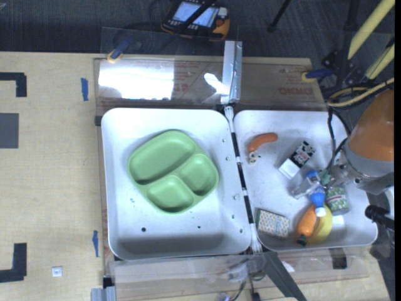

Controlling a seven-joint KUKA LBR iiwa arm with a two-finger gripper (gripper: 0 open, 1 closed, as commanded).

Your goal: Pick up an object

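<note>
The right bin [269, 187] holds several small objects. An orange sausage-shaped toy [263, 141] lies near its back left. A black-and-white box [304, 152] and a white block [289, 168] sit in the middle. Toward the front lie a patterned pouch [274, 223], an orange object [306, 224], a yellow banana-like toy [324, 226] and a blue-capped piece [318, 199]. My gripper [322, 180] reaches in from the right, low over the cluster just above the blue cap, next to a green-and-red packet [338, 199].
The left bin [119, 187] bears a green divided plate [173, 170]. A metal divider [238, 168] runs between the bins. The arm's orange band [376, 133] hangs over the right bin's right rim. Clear panels and a handheld controller [194, 15] stand behind the bins.
</note>
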